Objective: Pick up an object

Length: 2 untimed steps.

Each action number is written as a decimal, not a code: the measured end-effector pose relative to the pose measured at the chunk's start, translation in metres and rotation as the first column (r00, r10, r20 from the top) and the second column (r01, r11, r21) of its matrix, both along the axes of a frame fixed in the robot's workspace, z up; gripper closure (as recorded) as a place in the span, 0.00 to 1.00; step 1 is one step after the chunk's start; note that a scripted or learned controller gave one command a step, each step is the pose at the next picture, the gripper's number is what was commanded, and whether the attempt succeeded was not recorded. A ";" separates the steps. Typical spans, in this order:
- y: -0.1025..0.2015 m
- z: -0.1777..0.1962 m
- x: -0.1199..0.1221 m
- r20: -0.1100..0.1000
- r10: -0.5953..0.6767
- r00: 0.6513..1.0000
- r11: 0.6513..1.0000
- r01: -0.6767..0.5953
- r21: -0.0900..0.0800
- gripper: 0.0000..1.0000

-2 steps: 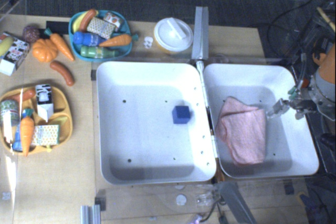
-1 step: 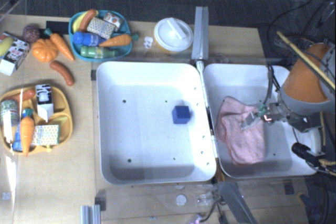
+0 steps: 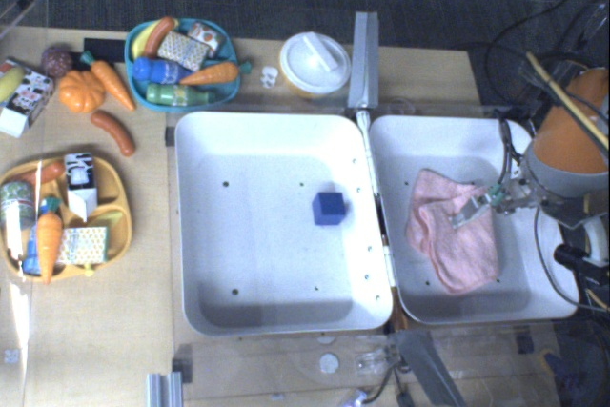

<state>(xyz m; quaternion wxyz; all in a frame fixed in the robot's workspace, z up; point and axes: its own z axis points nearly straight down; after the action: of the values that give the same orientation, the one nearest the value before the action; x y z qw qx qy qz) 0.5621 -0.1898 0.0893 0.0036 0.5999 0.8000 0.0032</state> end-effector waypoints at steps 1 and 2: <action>-0.014 -0.001 0.016 -0.002 -0.058 0.998 0.998 0.058 0.001 0.00; -0.014 -0.001 0.032 -0.002 0.115 0.993 0.993 -0.115 -0.003 0.00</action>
<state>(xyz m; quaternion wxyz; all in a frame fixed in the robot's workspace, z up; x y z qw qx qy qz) 0.5940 -0.2043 0.0887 0.0034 0.5528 0.8333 0.0017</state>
